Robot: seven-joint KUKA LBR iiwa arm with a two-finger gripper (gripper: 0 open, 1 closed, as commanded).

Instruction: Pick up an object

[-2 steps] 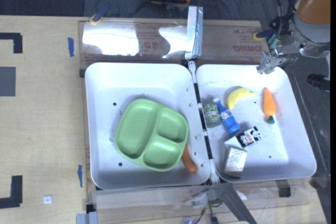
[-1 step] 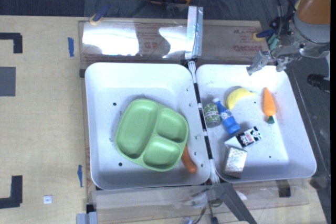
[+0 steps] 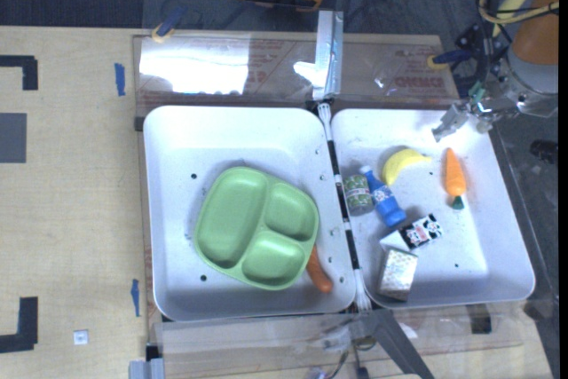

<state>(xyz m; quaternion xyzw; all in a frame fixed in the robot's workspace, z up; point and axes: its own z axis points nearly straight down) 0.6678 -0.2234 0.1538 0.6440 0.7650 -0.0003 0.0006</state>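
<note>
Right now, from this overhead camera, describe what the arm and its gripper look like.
The arm enters at the upper right: a grey rounded body with an orange band above the wrist and yellow cable looped over it. Its wrist carries dark fittings with small blue and green bits. The gripper is small, pale grey and metallic, ending in slim fingers above the right bin.

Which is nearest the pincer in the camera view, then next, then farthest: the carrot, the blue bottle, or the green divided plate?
Measured from the pincer at the right bin's far right corner:
1. Carrot, just below it, by the right bin's right side.
2. Blue bottle, mid right bin, toward the divider.
3. Green divided plate, in the left bin.
</note>
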